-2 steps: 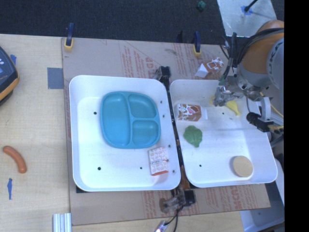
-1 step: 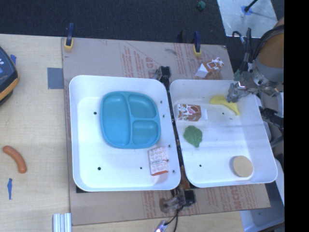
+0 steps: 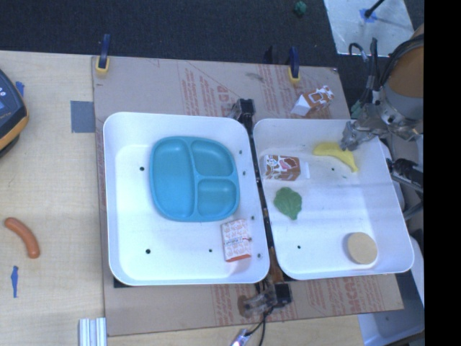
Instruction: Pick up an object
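Observation:
The right bin (image 3: 382, 193) holds a yellow banana (image 3: 336, 154) near its back wall, a brown-and-white packet (image 3: 281, 167), a green leafy piece (image 3: 289, 202) and a tan round disc (image 3: 361, 248). My gripper (image 3: 351, 137) hangs at the bin's back right, its tip just above the banana's right end. In the left bin (image 3: 119, 193) lie a blue divided plate (image 3: 194, 177) and a small red-and-white packet (image 3: 236, 239).
A brown-and-white packet (image 3: 314, 102) lies on the cardboard behind the right bin. A sausage (image 3: 23, 236) rests on the bench at far left, and a dark device (image 3: 9, 110) sits at the left edge. Blue clamps (image 3: 293, 62) pin the cardboard's back edge.

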`<action>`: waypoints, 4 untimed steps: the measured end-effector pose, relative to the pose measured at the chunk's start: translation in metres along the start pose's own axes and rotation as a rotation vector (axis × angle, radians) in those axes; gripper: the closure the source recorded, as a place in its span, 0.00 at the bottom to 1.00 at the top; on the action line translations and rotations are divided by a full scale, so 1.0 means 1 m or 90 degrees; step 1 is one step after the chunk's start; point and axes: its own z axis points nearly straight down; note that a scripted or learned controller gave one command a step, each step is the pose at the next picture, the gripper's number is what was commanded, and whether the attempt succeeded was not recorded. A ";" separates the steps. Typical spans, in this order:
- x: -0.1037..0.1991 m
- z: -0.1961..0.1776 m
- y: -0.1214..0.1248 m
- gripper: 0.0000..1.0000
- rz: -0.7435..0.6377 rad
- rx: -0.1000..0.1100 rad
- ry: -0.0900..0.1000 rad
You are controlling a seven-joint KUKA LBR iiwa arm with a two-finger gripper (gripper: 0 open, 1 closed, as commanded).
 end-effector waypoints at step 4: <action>0.035 0.049 -0.035 0.00 0.002 0.000 -0.001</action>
